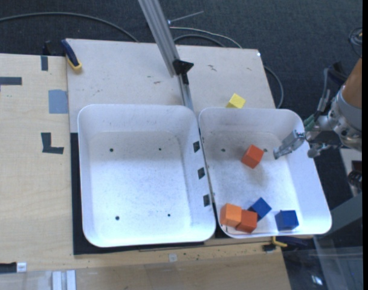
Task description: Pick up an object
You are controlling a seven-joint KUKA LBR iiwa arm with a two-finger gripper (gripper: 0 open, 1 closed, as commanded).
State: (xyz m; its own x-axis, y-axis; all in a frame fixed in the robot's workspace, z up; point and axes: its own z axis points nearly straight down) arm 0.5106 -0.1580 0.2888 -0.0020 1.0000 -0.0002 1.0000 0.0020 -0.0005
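A: What lies on the pale plywood bench (26, 180)?

B: Two shallow white plastic bins with rounded corners. The left bin (87, 180) has a speckled floor. The right bin (307, 189) holds the cubes.

A: And the arm?

B: The grey arm (353, 104) enters from the right; its metal two-finger gripper (289, 145) hangs over the right bin's right side, fingers parted, nothing between them.

A: Which cubes?

B: An orange-red cube (252, 156) sits mid-bin, just left of the gripper, apart from it. At the near edge, a lighter orange cube (231, 213) touches another orange-red cube (248, 221), with a dark blue cube (260, 207) just behind. A second blue cube (286, 220) sits to their right.

A: Anything outside?

B: A small yellow block (236, 101) on the bench, just beyond the right bin.
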